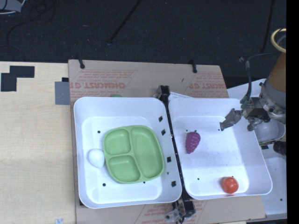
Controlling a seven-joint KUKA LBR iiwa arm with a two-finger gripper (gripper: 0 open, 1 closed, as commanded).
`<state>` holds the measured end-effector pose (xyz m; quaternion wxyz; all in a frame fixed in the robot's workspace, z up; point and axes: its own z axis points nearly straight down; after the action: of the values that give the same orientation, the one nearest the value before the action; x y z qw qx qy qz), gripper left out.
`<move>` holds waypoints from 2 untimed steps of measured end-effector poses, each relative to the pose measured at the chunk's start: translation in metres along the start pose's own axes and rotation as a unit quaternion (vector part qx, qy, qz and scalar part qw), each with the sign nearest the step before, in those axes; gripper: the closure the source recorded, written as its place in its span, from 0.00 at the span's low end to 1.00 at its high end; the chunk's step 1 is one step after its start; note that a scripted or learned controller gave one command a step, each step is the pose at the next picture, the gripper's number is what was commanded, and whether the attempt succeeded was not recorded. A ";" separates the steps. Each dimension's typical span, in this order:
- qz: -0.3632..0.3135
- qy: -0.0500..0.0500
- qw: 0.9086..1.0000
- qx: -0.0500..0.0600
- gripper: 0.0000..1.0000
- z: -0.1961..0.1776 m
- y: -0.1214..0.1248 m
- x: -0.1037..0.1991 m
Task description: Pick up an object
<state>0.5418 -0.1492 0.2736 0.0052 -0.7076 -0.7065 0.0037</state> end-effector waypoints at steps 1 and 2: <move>-0.001 -0.001 1.000 -0.005 0.00 -0.006 0.002 0.000; -0.001 0.000 1.000 -0.002 0.00 0.054 -0.007 0.003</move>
<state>0.5344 -0.1464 0.2197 0.0037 -0.7071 -0.7071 0.0022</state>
